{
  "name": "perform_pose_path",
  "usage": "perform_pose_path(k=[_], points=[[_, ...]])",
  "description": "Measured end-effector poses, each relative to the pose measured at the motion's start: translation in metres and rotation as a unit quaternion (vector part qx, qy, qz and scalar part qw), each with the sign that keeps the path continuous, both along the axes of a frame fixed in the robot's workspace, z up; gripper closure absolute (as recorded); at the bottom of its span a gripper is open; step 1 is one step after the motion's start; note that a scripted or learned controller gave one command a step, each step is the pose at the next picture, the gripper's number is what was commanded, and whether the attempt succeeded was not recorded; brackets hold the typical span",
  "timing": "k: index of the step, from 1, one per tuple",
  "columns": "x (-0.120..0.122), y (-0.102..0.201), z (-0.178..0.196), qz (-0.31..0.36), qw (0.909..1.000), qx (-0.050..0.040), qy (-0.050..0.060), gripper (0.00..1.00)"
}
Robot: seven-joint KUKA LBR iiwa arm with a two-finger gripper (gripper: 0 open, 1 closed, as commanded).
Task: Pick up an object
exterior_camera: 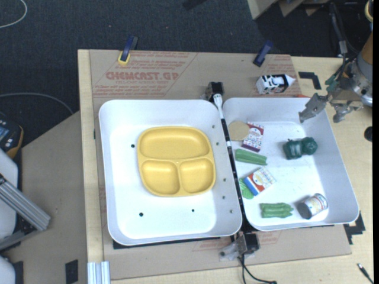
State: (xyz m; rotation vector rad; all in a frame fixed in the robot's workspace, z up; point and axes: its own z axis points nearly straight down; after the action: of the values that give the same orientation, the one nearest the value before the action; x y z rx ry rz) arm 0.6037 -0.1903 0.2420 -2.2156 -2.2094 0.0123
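The right bin [331, 158] holds several small objects: a red and white carton [254, 137], a green pod [250, 157], a dark green toy [299, 148], a red, white and blue packet [257, 181], a light green piece [276, 210] and a small can [312, 205]. My gripper [325, 107] hangs over the bin's far right corner, up and right of the dark green toy. Its fingers are spread open with nothing between them.
The left bin [118, 176] carries a yellow three-part plate [176, 160]. A black and white toy [275, 83] lies on the board behind the right bin. Blue clamps [263, 54] hold the board's far edge.
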Motion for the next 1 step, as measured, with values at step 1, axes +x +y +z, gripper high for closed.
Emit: perform_pose_path(k=[1], points=[[0.0026, 0.0006, 0.0081, 0.002, 1.0, -0.0015, -0.007, 0.0]])
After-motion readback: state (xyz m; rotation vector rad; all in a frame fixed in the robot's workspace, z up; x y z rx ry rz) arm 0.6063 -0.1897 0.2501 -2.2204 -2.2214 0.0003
